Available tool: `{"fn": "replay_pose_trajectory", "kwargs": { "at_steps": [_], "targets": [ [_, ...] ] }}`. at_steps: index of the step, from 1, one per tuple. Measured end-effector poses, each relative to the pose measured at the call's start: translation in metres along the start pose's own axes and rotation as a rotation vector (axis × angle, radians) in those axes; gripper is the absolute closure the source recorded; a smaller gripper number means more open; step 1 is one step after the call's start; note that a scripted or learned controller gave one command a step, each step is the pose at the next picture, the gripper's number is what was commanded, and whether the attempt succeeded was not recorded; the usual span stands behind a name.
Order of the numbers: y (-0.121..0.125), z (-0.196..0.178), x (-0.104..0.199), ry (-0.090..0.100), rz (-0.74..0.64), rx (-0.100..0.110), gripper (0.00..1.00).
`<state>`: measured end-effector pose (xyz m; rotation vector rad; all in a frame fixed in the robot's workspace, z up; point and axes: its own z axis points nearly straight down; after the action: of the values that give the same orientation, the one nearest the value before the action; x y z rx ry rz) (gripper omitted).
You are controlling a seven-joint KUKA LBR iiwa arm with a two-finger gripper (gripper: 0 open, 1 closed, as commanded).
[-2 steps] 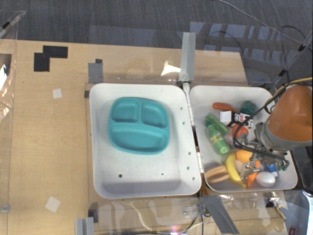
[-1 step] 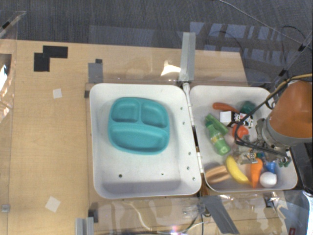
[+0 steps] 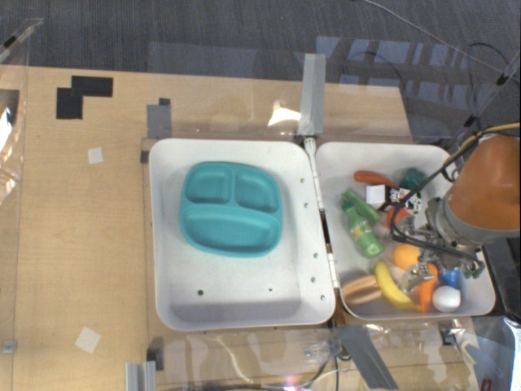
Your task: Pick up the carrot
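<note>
We look down on a pale wooden surface [image 3: 73, 243] carrying two shallow white bins side by side. The left bin [image 3: 236, 300] holds one thing, a teal divided plate [image 3: 232, 208], lying flat toward its upper middle, with bare white floor all around it.

The right bin [image 3: 334, 169] is crowded. A red-orange chilli-like piece [image 3: 376, 177] lies near its top, a green bottle [image 3: 361, 221] slants below it, and a bread roll [image 3: 361, 287] sits at the lower left beside a yellow banana [image 3: 391, 286]. An orange ball [image 3: 404, 257], a white egg [image 3: 445, 299] and a small blue piece [image 3: 450, 278] cluster toward the lower right.

The carrot [image 3: 426, 292] lies in that lower right cluster, between banana and egg, partly covered.

The arm enters from the right, its orange band [image 3: 488, 190] hiding the bin's right side. The claw [image 3: 423, 269] hangs over the carrot amid cables and metal parts; we cannot tell how far it is open or whether it grips anything. Toys crowd this corner tightly against the bin walls.
</note>
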<state>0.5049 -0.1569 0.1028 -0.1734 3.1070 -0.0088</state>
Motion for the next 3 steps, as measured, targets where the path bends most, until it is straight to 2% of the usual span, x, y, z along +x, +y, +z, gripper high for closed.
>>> {"fn": "replay_pose_trajectory", "kwargs": {
  "at_steps": [1,2,3],
  "targets": [
    [0.0,-0.012,-0.005,-0.011,-0.006,0.003,1.0],
    [0.0,-0.012,-0.004,-0.011,-0.006,0.003,0.0],
    [-0.008,0.013,0.011,0.013,-0.339,-0.007,0.0]
  ]
}}
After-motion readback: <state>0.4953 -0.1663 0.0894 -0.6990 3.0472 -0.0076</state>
